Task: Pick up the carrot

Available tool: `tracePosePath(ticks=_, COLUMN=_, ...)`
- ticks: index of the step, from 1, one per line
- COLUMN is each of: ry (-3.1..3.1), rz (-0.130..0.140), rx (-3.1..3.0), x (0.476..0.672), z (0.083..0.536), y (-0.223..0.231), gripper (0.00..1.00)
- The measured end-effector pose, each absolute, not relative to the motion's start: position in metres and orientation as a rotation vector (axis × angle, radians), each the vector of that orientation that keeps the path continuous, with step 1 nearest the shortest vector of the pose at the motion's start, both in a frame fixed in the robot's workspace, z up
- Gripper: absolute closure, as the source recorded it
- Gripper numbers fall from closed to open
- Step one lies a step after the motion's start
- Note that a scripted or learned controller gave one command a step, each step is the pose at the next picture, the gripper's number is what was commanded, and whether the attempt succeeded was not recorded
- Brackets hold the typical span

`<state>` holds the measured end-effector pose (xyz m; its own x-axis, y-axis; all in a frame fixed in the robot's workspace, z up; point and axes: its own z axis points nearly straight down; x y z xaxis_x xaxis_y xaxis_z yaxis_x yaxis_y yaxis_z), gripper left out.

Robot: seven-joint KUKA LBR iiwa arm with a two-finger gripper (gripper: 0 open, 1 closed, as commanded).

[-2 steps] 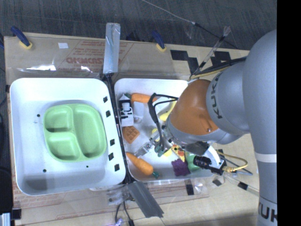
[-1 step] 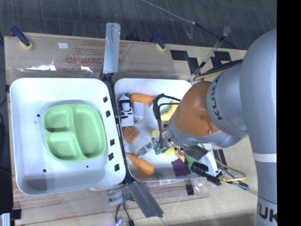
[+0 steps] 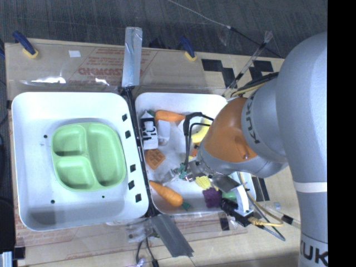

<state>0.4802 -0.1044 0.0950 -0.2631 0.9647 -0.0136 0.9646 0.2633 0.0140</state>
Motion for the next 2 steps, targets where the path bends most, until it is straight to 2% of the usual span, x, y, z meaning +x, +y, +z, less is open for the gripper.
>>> tracePosePath(ticks=1, ry=2.514, rz=0.004, rx=1.852, x=0.4810, z=0.0960, y=-0.1032, gripper=0.00)
tracePosePath(ticks=2, ry=2.317, rz=0.001, rx=2.109, x=0.4777, z=0.0925, y=-0.1042, gripper=0.00)
